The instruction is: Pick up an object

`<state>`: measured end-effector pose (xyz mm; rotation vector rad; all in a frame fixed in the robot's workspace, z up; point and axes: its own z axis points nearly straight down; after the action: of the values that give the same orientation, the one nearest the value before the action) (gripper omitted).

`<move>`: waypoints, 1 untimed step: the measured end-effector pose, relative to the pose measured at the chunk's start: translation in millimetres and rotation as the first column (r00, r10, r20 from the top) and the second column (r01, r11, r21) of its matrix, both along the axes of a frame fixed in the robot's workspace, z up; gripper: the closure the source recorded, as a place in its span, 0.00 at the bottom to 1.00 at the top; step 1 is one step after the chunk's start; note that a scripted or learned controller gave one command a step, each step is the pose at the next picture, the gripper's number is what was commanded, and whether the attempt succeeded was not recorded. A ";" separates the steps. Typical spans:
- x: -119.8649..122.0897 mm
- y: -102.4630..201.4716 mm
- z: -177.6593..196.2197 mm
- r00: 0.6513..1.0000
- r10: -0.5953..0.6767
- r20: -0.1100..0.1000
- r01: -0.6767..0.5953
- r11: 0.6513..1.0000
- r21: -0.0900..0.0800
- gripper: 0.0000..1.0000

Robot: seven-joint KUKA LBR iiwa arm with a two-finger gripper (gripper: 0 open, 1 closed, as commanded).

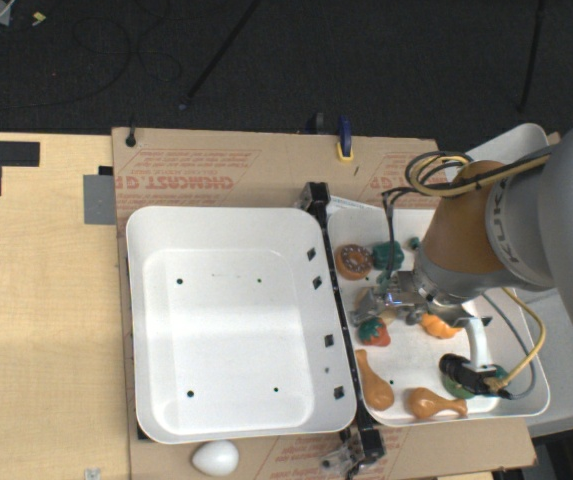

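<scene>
hand (384,302) hovers just above red toy (378,336) in right bin (526,408).

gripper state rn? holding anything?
Gripper: down in the right bin among the small objects, beside the red piece. Cannot tell whether it is open, closed, or gripping anything; the wrist hides too much.

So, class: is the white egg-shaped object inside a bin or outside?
Outside: the white egg-shaped object lies on the cardboard beyond the left bin's near rim.

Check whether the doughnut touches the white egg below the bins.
Apart. The camera view shows the doughnut inside the right bin, while the egg lies outside, below the left bin.
</scene>
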<state>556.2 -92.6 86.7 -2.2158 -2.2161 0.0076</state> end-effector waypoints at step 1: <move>45.2 3.6 0.9 1.000 0.001 0.009 -0.001 1.000 -0.002 0.00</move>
<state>601.5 -89.0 87.6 -2.2205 -2.2223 -0.0006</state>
